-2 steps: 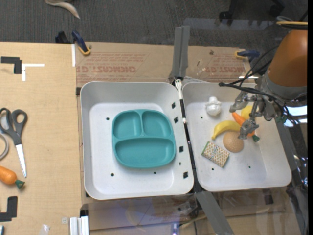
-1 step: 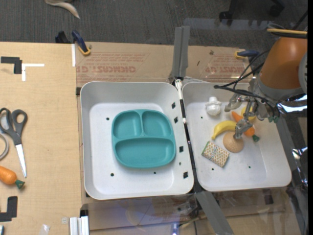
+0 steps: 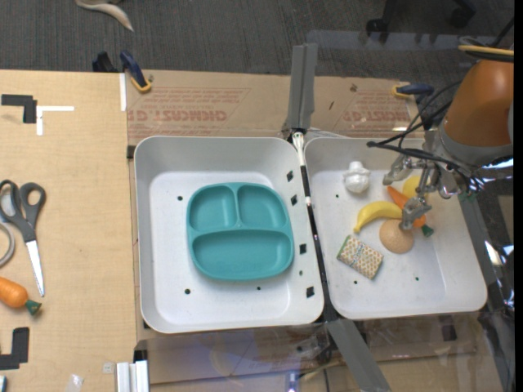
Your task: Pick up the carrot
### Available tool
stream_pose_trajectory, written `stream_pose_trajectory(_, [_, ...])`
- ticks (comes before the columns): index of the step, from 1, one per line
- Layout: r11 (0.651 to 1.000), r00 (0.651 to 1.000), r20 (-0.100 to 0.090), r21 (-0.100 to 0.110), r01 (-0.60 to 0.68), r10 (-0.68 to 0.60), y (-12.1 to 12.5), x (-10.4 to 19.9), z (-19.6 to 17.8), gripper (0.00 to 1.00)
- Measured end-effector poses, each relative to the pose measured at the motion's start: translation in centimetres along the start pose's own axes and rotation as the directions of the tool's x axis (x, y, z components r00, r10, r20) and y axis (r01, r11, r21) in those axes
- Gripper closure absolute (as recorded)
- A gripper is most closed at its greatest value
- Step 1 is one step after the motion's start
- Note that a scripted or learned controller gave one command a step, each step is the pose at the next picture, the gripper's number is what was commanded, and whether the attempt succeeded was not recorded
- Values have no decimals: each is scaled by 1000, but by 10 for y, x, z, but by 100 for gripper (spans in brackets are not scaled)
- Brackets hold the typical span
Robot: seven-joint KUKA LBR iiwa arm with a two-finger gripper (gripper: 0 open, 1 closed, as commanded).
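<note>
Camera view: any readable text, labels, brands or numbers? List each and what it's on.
Cardboard sheet behind the bins: red printing on its left part, upside down and too blurred to read.
Same cardboard, right part: a second patch of red printing, also upside down and unreadable.
Patterned packet in the right bin: a printed pattern, no legible words.
Teal tray, scissors and bin walls: no text visible.

The divided plate [image 3: 240,231] was teal in its white bin [image 3: 155,235]. In the other white bin [image 3: 458,292] lay a yellow banana [image 3: 376,214], an orange carrot [image 3: 406,206] and a speckled sponge [image 3: 360,256].
</note>
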State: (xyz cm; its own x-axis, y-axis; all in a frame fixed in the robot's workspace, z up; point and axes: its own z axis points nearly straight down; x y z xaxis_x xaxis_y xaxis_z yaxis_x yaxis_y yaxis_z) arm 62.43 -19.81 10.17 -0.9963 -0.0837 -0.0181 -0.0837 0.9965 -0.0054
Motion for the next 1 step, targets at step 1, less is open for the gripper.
stream_pose_trajectory(1, [1000, 1000, 6, 3, 2, -2, 0, -2, -11, 100])
